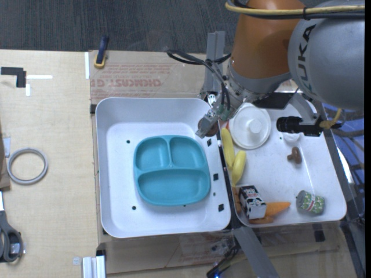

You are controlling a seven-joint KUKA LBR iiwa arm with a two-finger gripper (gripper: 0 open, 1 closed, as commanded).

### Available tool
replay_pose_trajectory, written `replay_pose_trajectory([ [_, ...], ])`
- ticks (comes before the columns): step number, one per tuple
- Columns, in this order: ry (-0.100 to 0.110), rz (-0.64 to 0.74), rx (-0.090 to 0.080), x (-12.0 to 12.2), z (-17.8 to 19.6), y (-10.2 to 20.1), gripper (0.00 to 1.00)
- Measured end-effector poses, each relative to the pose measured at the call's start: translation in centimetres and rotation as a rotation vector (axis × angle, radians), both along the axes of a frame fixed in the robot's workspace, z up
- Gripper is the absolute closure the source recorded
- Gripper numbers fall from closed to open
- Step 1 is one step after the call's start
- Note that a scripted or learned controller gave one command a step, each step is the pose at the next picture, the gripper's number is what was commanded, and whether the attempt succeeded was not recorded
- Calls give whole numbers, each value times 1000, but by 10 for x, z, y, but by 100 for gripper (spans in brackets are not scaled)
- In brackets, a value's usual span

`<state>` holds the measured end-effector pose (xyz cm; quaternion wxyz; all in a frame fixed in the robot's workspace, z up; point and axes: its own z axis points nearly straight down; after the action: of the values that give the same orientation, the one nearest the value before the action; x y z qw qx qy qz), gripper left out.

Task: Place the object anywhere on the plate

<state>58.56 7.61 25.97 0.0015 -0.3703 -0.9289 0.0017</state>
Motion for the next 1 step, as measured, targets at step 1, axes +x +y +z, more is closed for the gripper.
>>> replay_pose_trajectory([
  [1, 1, 190, 2, -60, -55, -41, 100],
])
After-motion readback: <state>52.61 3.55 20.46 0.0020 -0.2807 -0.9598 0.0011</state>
